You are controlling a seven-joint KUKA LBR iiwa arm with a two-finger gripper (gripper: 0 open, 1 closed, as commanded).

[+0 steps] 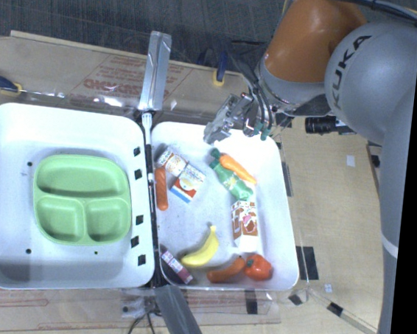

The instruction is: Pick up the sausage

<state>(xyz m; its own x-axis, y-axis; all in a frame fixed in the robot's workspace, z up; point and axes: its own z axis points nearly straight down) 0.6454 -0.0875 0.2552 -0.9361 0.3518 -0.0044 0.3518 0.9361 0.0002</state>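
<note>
Tool (224, 126) above right bin's far rim (198, 128)

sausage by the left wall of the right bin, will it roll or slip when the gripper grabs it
The slim reddish-brown sausage looks round and smooth, so it may roll or slide out of a loose pinch. It lies lengthwise along the white right bin's left wall, which probably leaves little finger room there. It looks like a light toy, likely stiff.

The arm (368, 61) is cut off at the top edge, the hand's (228, 124) grip is too blurred to read, and the banana (202, 249) overlaps a dark packet (176, 264) at 7 o'clock.
</note>
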